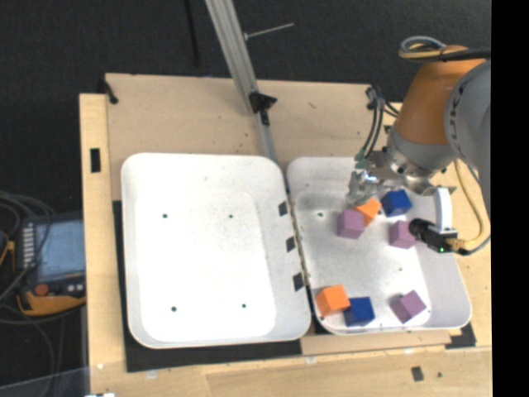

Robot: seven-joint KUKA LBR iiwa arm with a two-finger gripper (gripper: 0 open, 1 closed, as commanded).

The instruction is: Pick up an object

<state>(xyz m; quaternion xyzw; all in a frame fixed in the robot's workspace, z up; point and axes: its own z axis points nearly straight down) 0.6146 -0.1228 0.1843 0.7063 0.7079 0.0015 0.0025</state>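
Note:
The right bin point(324, 180) holds several small blocks. My gripper point(361, 187) hangs over its upper middle, under the grey and orange wrist. Just below and right of it lies a small orange block point(369, 209), partly tucked against a blue block point(397, 203) and a purple block point(351, 223). Another purple block point(402, 234) sits further right. Near the front edge are an orange block point(333, 298), a blue block point(359, 311) and a purple block point(408, 305). I see nothing clearly between the gripper's tips.
The left bin point(207, 246) lies beside the right one, joined by clips at the shared rim. A slanted metal pole point(235, 48) rises behind the bins. A pendant with a screen point(50, 259) sits off the bench at left.

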